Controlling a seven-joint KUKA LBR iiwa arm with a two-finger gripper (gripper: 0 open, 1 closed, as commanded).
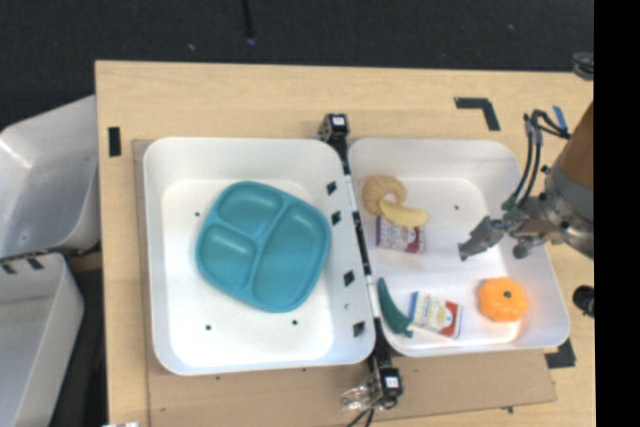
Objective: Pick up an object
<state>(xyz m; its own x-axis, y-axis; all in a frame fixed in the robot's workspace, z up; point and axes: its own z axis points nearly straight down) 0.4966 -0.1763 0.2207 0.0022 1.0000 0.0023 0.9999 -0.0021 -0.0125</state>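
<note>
Nearest the camera, at the right bin's (452, 155) front wall, a small white carton with a red-and-orange panel (437, 315) lies flat beside a dark green curved piece (393, 307); its printing is too small to read. Just to the right sits a round orange pumpkin-shaped toy (502, 299) with a dark stem spot. Farther back, a pale yellow banana-like piece (403, 213) rests across a tan ring-shaped pastry (381, 190) and a white packet with red print (399, 236), unreadable too. The grey two-finger gripper (478, 241) hangs above the bin floor, up-left of the pumpkin, holding nothing; how far its jaws stand apart I cannot tell. The left bin (160, 215) holds a teal divided plate (263, 245).
</note>
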